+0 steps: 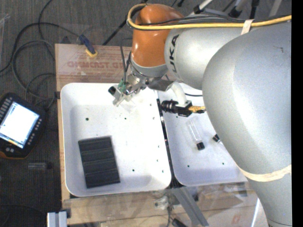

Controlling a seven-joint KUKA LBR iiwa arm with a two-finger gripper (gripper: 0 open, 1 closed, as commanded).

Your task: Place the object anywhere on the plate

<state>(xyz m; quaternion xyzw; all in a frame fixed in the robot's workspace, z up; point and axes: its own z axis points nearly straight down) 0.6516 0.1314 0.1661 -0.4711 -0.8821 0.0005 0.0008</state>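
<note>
View from above onto two shallow white bins set side by side. The gripper [118, 97] hangs over the upper middle of the left bin [137, 141], near its back wall. It is too small and blurred to tell whether it is open or closed, and nothing can be seen held in it. The likely object, a clear tube [193, 130] with a black end, lies in the right bin [208, 169], at centre right of the frame. From the gripper it is to the right and lower, across the wall between the bins. Its length runs nearly top to bottom, leaning slightly right. A small black piece [216, 138] lies just beside it. The dark ridged plate [98, 161] lies at lower left, in the left bin.
</note>
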